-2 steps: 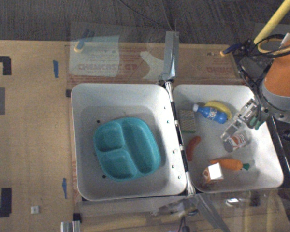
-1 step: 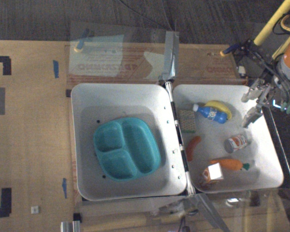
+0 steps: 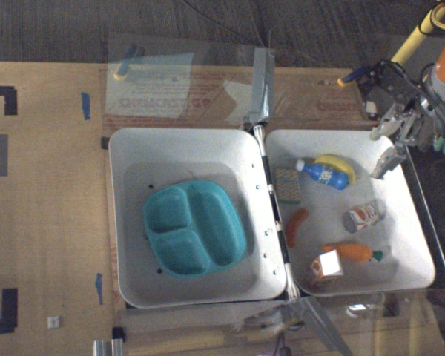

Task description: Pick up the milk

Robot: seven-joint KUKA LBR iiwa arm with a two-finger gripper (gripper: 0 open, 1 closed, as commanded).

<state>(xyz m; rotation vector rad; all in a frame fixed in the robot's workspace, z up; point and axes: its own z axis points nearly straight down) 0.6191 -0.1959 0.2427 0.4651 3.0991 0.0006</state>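
Progress is nil: small white-and-orange milk carton [image 3: 327,264] is lying near the right bin's [image 3: 423,262] front edge, while the empty claw [image 3: 386,148], fingers apart, is hovering at its back-right corner.

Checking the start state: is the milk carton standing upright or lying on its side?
Cannot tell for sure. The milk carton sits in the right bin at its near edge, its white face toward the camera, beside the carrot.
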